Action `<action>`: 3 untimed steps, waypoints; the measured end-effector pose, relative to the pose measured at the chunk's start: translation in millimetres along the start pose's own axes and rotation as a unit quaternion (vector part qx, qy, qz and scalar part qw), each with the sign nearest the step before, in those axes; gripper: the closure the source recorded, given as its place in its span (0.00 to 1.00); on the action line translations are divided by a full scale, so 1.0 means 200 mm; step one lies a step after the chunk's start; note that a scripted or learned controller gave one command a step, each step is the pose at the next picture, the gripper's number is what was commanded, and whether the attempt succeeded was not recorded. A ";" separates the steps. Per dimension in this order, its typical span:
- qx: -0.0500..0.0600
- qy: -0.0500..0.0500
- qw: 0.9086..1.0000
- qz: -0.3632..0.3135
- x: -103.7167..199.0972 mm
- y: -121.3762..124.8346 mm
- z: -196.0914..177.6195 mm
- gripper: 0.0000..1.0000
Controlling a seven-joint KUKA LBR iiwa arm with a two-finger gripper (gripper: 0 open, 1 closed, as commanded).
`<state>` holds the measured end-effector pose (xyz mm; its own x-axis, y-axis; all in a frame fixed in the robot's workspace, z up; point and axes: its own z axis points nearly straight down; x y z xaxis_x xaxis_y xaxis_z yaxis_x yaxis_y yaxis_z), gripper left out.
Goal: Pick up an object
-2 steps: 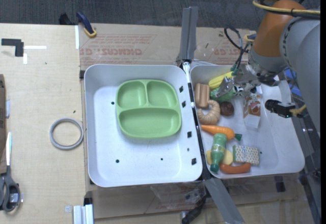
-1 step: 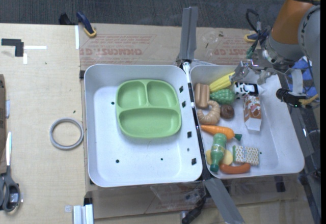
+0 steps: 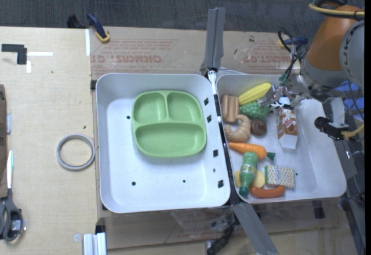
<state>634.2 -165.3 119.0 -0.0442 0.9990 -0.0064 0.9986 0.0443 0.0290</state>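
From the overhead camera view, you are looking down on a wooden counter [image 3: 46,109] carrying two shallow white bins side by side. The left bin [image 3: 113,149] is holding a green divided plate [image 3: 169,123], lying flat near its middle. The right bin [image 3: 324,167] is holding a crowd of toy foods along its left side: a yellow corn cob [image 3: 255,93] lying tilted at the top, a green leafy piece [image 3: 255,110] just below it, a brown bread roll [image 3: 229,108] standing against the divider, a croissant [image 3: 239,129] beneath that, a small dark brown piece [image 3: 258,127] beside the croissant, an orange carrot [image 3: 248,148], a green bottle [image 3: 247,171], a red chili [image 3: 267,192] and a patterned cracker-like square [image 3: 280,176] near the bottom. A small red and white carton [image 3: 287,127] is standing upright to the right of the heap. The arm is reaching in from the right, its orange band [image 3: 327,45] hanging over the bin's upper right corner, and your tool [image 3: 279,99] is sitting low over the top of the heap, just beside the corn cob and above the carton. You cannot tell how far its fingers are parted, nor whether anything is between them. A grey tape ring [image 3: 76,151] is lying on the counter left of the bins, with scissors [image 3: 10,213] near the left edge.
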 end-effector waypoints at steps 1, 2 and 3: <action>0.007 0.000 0.999 -0.031 -0.02 -0.24 0.09 0.00; 0.012 0.002 1.000 0.014 0.01 -0.58 0.11 0.00; 0.013 0.004 0.997 -0.071 0.24 -0.44 0.12 0.00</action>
<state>545.5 -121.4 92.5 -0.1849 0.9828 -0.0015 0.9828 0.1849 0.0017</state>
